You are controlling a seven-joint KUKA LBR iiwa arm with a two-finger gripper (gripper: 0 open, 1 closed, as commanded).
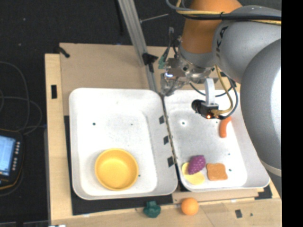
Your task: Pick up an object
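**Operator:** Report the bench contents, nearest edge first.

**Inspector:** On the bench board in front of the bins lie an orange ball (189, 206) and, to its left, a small dark green object (152, 209). Both sit outside the bins, near the seam between them.

**Operator:** Left bin?

**Inspector:** The left bin (118, 108) holds a yellow bowl (116, 169), upright, in its near portion toward the left-centre.

**Operator:** Right bin?

**Inspector:** The right bin (239, 174) holds four items. At the near end, a purple grape cluster (196, 164) rests on top of a pale yellow piece (193, 178); the two are touching. Just beside them to the right lies an orange-brown toast-like slice (217, 171). Farther back, near the right wall, lies a small orange carrot-shaped piece (224, 127), tilted and well apart from the near group.

**Operator:** Gripper position and state?

**Inspector:** The gripper (168, 85) hangs at the far end of the bins, over the divide between them, beneath the orange wrist band (203, 25). Whether the fingers are released or clenched cannot be told; they are too small and cluttered to resolve. No item is seen between them. A slanted metal rail (135, 30) runs past the gripper on its left.
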